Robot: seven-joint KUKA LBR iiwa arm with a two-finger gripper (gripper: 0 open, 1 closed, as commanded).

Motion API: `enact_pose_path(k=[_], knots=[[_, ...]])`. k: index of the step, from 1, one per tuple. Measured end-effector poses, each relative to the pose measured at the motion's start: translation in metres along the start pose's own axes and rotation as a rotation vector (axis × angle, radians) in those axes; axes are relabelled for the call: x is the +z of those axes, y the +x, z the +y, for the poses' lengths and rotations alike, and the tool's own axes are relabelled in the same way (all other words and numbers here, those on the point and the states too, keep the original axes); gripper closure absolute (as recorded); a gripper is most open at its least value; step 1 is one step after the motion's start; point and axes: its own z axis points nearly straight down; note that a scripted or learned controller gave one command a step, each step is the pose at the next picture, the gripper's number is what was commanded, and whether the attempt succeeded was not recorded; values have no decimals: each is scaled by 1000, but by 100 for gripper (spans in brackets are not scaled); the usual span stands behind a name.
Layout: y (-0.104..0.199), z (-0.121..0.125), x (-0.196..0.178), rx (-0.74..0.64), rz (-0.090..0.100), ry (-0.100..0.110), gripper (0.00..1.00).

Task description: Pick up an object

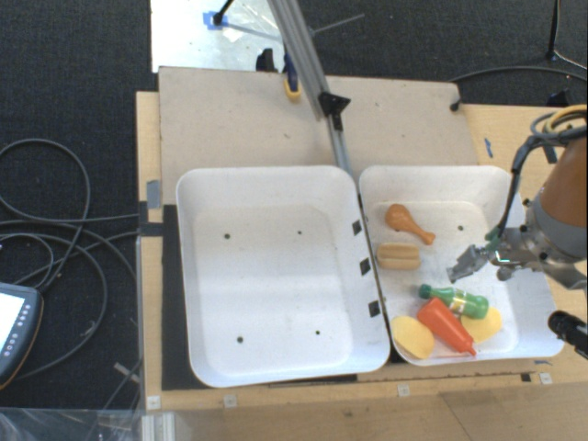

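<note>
Inside right bin [432,180]: six toy foods [447,324].

Bottle [454,297] lies in right bin [432,184], behind carrot [447,325].

I see two white bins: the left bin [266,274] and the right bin [441,196]. In the right bin, I read an orange-brown drumstick [407,222], a tan bun [398,256], a green bottle [453,297] with what may be a yellow label, a red-orange carrot [446,325], and two yellow pieces [413,336] toward its near edge. The gripper [473,262] looks grey with a teal spot.
</note>
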Motion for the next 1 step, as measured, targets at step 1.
enact_pose_path(k=[1], knots=[[0, 1, -2, 2, -1, -5, 0]])
